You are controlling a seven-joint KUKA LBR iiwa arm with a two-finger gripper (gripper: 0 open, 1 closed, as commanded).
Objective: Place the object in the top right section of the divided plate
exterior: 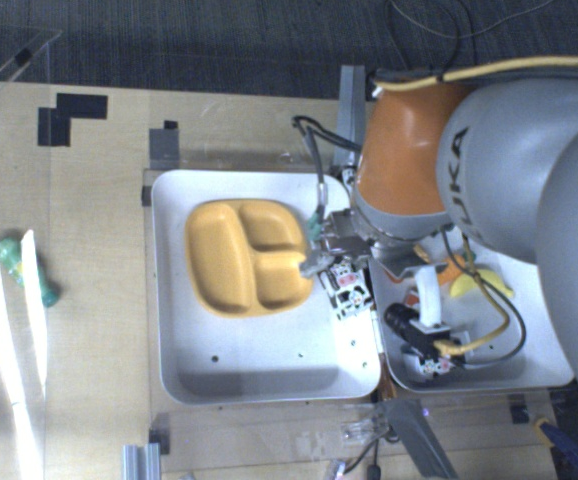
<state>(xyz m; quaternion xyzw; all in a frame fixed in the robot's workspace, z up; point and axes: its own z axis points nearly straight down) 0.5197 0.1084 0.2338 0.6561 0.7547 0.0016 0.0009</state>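
Hovering at the right edge of the yellow divided plate [247,256], the hand [337,268]; impossible to tell its state. Lying in the left white bin [269,368] on the worktop [79,368], the plate. Peeking out under the arm in the right bin [499,368], something yellow and orange [466,281], perhaps the object.

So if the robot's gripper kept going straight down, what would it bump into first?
Probably the right edge of the yellow divided plate, or the white bin floor just beside it. The gripper hangs right at that edge, and depth is unclear.
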